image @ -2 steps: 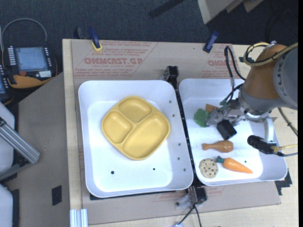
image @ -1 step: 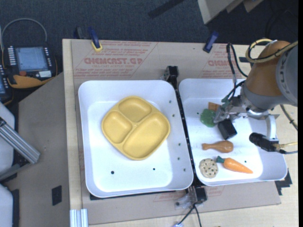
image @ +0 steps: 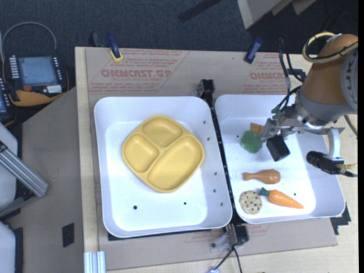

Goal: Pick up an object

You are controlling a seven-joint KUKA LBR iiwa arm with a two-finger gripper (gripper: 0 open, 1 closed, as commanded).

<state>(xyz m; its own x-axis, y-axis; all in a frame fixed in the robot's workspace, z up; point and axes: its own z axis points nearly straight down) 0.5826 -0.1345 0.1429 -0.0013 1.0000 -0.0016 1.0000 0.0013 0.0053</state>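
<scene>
The right bin [image: 324, 206] holds several toy foods. A green broccoli-like piece [image: 250, 141] lies at its upper left, with a small orange piece [image: 257, 128] just behind it. Toward the front lie a brown drumstick [image: 263, 176], a speckled cookie [image: 249, 202] and an orange carrot [image: 284, 198]. My gripper [image: 277, 147] hangs low over the bin, just right of the green piece and above the drumstick. I see nothing held in it.
The left bin [image: 114, 209] carries a yellow three-compartment plate [image: 163, 152]. The arm's grey and orange wrist [image: 324, 90] reaches in over the right bin's upper right corner. Clamps [image: 115, 53] sit on the bench's back edge.
</scene>
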